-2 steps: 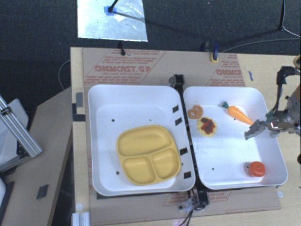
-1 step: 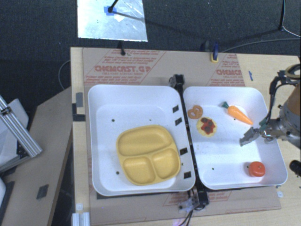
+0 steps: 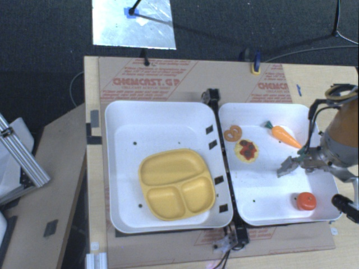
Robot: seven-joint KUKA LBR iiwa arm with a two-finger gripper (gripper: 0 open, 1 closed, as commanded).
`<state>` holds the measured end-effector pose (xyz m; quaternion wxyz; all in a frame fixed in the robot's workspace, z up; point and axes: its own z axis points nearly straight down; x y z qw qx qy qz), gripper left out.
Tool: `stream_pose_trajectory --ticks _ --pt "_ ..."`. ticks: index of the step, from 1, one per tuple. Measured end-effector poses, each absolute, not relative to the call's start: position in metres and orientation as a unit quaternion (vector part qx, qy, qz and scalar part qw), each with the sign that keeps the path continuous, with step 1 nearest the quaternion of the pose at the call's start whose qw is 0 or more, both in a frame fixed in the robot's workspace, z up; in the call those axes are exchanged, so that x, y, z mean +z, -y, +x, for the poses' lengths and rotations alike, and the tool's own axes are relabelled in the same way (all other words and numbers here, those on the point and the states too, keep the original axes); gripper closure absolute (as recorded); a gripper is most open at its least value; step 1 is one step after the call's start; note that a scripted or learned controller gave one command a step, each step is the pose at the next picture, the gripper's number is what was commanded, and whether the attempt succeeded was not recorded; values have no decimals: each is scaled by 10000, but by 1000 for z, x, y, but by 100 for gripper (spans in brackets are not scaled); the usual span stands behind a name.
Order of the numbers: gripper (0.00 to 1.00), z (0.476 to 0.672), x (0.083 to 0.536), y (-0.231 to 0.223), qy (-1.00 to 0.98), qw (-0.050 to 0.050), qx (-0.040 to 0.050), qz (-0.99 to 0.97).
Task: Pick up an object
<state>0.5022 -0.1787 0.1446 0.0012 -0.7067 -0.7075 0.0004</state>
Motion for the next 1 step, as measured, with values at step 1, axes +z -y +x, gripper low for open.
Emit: stream_pose_trajectory --ticks 1 --pt "0 508 86 172 7076 18 4 -7066"
